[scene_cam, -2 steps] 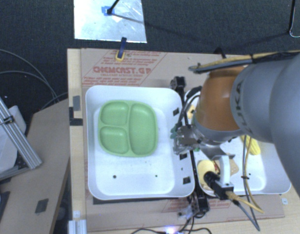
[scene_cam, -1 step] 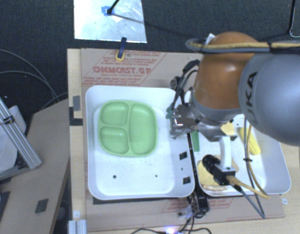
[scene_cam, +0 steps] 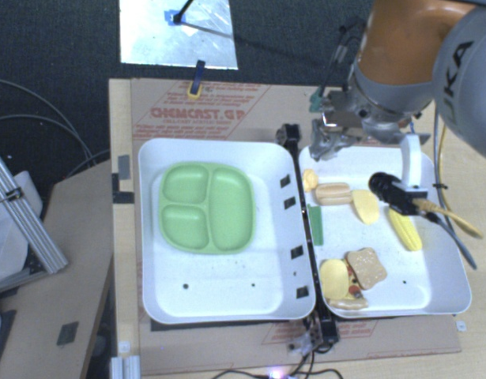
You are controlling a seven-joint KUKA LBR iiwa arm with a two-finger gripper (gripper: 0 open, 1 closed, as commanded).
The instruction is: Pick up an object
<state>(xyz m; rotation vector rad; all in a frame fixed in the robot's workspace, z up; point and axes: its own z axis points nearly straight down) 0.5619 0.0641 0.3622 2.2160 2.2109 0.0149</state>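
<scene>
Tool (scene_cam: 322, 147) position: over the far left corner of the right bin (scene_cam: 432, 283), hanging below the grey and orange wrist that enters from the right; whether it is open or closed cannot be told at this angle, nor whether it has hold of anything.

Nearest candidates for picking, all lying on the floor of the right bin: a pale yellow piece (scene_cam: 309, 181) just below the tool, close to the bin's left wall; a tan roll (scene_cam: 333, 193) beside that piece, lying crosswise; a yellow wedge (scene_cam: 366, 207) next to the roll's right end; a long yellow corn-like piece (scene_cam: 406, 229) further right, lying at a slant.

Near end of the same bin: a toast slice (scene_cam: 367, 267) resting partly on a round yellow piece (scene_cam: 333, 277); a small red item (scene_cam: 353, 289) between them, too small to identify; a green strip (scene_cam: 317, 226) lying along the left wall, between the two groups.

Adjacent container: the left bin (scene_cam: 227, 290), touching the right bin along the black-clipped joint; it holds a green divided plate (scene_cam: 207, 208) with three compartments, lying flat toward the far side.

Support: both bins sit on a printed cardboard sheet (scene_cam: 195, 113); the sheet lies on the table (scene_cam: 84, 212).
</scene>
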